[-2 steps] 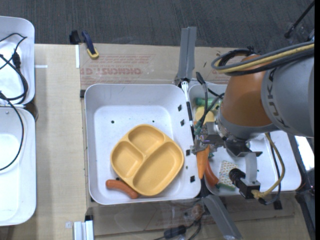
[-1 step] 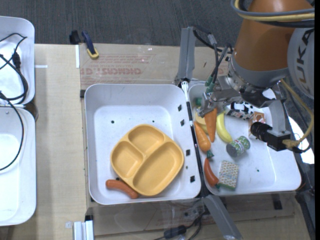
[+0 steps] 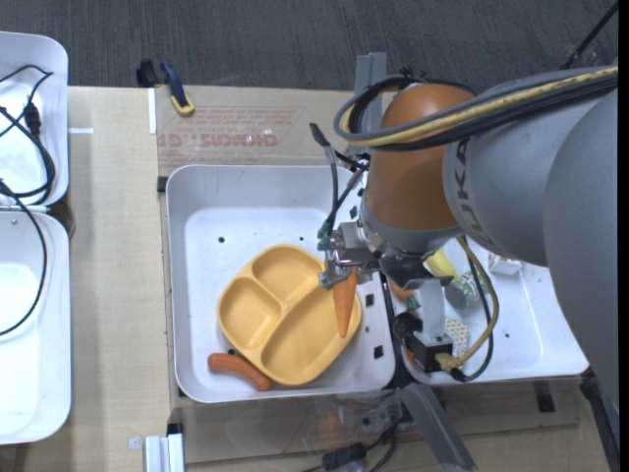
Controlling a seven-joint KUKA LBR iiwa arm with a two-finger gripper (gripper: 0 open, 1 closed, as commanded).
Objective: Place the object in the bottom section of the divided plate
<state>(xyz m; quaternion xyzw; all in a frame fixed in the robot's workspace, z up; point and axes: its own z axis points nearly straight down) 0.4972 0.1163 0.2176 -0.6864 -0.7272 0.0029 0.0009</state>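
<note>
The grey arm (image 3: 511, 175) with its orange band reaches over the two white bins on the desk (image 3: 108, 264), covering much of the right bin (image 3: 531, 347) behind the jaws. The left bin (image 3: 187, 264) spreads out from the jaws toward the far side from the arm, and in it lies the yellow divided plate (image 3: 270, 313), directly below and just off the jaws' tip. The plate has two small sections on its upper side and one large section nearest the lower edge of the view.

The jaws (image 3: 341, 264) hang over the plate's right rim. An orange toy carrot (image 3: 343, 303) hangs point-down from them, its top end up between them, so they look closed on the carrot. Its tip sits over or against the rim of the large bottom section. A red-orange sausage-like piece (image 3: 239, 369) lies in the bin beyond the plate's lower edge, well apart from the jaws.

By my reading, the carry is nearly over and the placing step is in hand. The next move calls for shifting the carrot slightly inward from the rim, over the middle of the bottom section, lowering, then opening the jaws; released here, it might tip over the rim into the bin.
</note>
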